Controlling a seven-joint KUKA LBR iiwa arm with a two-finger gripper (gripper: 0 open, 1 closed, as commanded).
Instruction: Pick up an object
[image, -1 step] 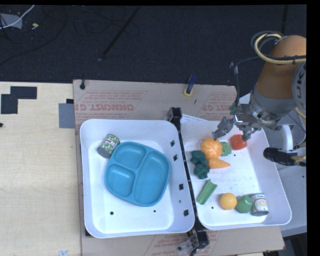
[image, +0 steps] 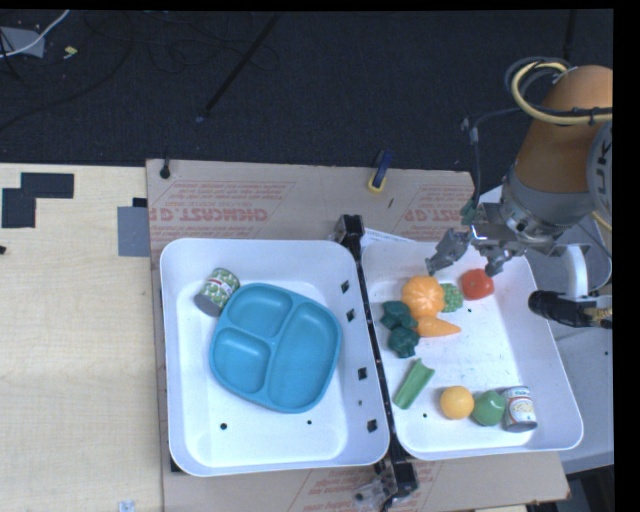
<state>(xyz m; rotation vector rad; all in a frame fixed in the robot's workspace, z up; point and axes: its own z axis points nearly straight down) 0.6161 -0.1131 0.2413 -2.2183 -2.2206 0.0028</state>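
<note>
Open pincer (image: 468, 258) (metal), round glossy tomato (image: 477, 285)

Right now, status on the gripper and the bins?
Gripper open, above right bin. Nothing between fingers. Tomato just below; orange beside it.

Arm (image: 560, 130) cut by right edge; small can (image: 519, 409) label unreadable.
</note>
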